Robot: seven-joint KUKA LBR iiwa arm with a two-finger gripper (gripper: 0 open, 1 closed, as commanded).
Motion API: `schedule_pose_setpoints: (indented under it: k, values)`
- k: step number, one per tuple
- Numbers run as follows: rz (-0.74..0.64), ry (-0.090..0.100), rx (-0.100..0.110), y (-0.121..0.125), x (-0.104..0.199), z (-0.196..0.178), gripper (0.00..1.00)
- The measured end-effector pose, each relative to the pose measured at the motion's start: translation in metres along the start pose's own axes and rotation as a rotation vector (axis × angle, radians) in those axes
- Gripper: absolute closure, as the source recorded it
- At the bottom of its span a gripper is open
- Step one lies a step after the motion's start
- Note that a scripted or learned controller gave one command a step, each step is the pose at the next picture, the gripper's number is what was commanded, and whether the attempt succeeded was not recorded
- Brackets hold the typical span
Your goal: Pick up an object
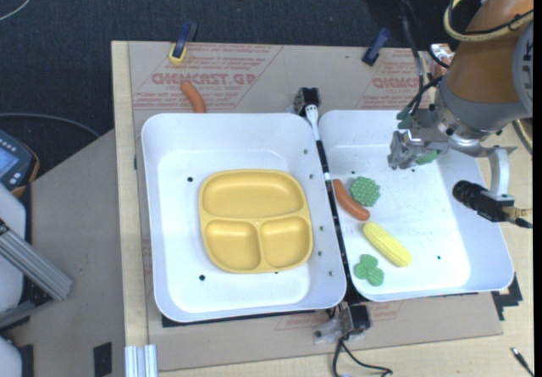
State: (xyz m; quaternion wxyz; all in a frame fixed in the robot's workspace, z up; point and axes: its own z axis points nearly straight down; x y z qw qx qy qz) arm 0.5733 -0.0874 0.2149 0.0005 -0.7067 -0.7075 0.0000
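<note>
Corn is noted lying in the right bin, long axis running upper left to lower right, with a sausage and broccoli just above it. The gripper is seen near the bin's far wall, so the corn lies toward the near edge from it. Nothing is seen held; the fingers' opening cannot be told.

Yellow tray, white bins, yellow corn, green broccoli, orange sausage
</note>
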Motion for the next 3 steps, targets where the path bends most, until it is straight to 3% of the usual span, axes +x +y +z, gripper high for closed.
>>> schedule_pose_setpoints:
  k: [3]
  values:
    - [0.0,-0.002,-0.003,0.007,0.003,-0.015,1.0]
